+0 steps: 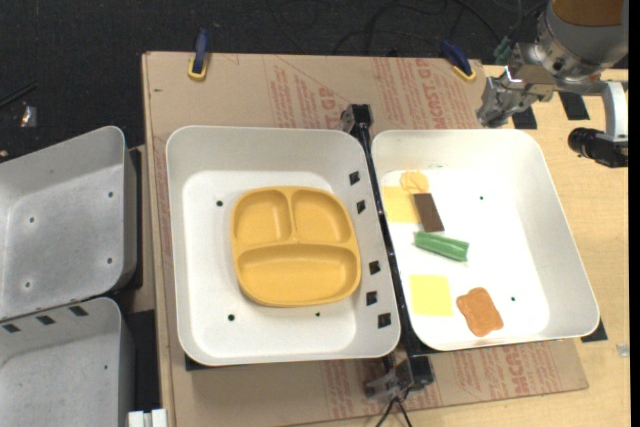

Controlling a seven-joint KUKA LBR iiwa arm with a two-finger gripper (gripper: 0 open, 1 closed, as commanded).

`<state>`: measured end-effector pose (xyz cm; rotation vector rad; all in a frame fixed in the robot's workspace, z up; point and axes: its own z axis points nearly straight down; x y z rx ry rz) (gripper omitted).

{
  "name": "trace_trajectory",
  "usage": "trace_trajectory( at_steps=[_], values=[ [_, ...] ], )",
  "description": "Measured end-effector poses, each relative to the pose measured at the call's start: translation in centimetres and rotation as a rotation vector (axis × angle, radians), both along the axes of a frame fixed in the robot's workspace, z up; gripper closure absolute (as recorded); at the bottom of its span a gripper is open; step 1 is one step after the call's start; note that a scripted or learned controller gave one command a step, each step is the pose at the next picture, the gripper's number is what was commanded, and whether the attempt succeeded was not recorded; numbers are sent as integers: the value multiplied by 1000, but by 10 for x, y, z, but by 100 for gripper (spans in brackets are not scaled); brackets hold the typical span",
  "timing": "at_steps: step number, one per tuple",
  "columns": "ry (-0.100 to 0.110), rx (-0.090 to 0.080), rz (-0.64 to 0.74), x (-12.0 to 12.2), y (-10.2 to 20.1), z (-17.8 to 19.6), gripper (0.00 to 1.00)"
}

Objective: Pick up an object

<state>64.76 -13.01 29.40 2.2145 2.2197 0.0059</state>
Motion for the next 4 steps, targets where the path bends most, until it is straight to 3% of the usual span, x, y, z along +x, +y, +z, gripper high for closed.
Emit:
trace_trajectory(
  at_steps=[1, 4],
  values=[
    [6, 2, 5, 5, 53, -3, 100],
    [9, 3, 6, -20, 223, -50, 100]
  ],
)
